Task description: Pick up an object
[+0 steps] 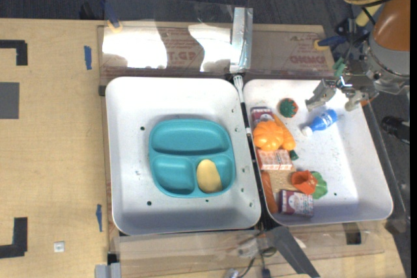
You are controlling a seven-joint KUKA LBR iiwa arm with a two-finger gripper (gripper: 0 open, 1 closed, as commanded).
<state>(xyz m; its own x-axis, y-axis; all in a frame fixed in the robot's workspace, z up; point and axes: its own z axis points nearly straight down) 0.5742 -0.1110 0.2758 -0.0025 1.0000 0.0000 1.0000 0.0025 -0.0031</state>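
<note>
The gripper (339,96) hangs spread and empty above the blue bottle (321,121) (likely its target). The bottle lies apart from other items, leaving room for the fingers.

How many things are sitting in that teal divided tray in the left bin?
1. A yellow potato-like item lies in the lower right compartment of the teal tray, which sits in the left bin. Nothing seems hidden there.

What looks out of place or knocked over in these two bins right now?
Nothing looks spilled or damaged. In the right bin, the blue bottle lies on its side below the tool, and the other items sit jumbled along its left wall. In the left bin, a yellow potato rests in the teal tray.
</note>
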